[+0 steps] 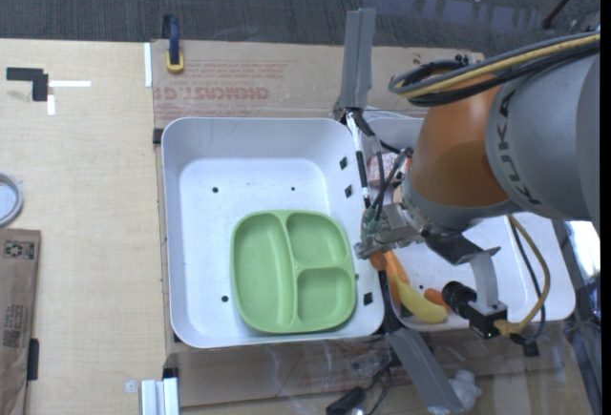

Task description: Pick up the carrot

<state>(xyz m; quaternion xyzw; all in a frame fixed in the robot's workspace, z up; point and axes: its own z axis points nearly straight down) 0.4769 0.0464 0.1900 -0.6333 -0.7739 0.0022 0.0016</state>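
Orange carrot (384, 261) is lying at the right bin's (535, 303) left edge beside a yellow banana (420, 305), so we're wanting the gripper (380, 241) centring over it alone, though we're unable to tell its jaw state.

The grey arm (544, 141) carries the brand name KUKA in dark letters on its casing, seen running sideways along the wrist housing just beside the orange band (458, 155), near the right edge of the bench.

A cardboard sheet (239, 79) lying along the far edge of the bench, behind the left bin (181, 213), bears red printed lettering that appears upside down and reversed; the words cannot be made out.

A brown paper bag (17, 308) at the bench's left edge shows a small dark recycling-type symbol near its top; any wording beside it is too small to read.
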